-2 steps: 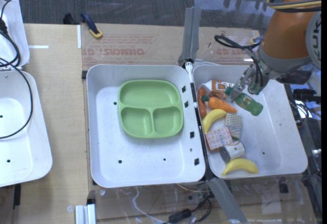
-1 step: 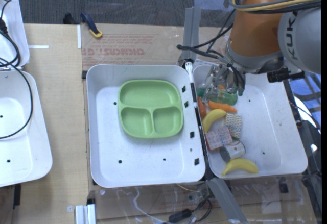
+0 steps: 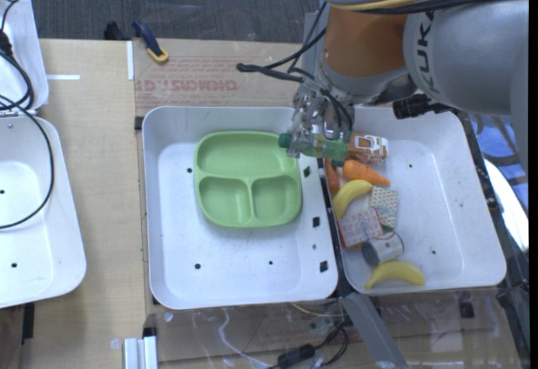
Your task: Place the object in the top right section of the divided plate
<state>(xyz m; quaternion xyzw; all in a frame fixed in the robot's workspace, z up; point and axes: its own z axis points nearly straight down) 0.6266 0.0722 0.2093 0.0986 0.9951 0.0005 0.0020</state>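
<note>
The light green divided plate (image 3: 200, 178) lies in the left bin (image 3: 168, 258), with one wide section on its far side and two smaller ones nearer me. My gripper (image 3: 313, 134) hangs at the plate's far right corner, over the wall between the two bins. Its fingers are shut on a small green and clear object (image 3: 318, 145) that lies crosswise under them, just off the plate's right rim.
The right bin (image 3: 454, 224) holds a carrot (image 3: 366, 171), two bananas (image 3: 351, 193) (image 3: 396, 275), a white and orange toy (image 3: 371, 146), patterned packets (image 3: 363, 225) and a grey piece (image 3: 384, 251). A cardboard sheet (image 3: 210, 77) lies behind the bins.
</note>
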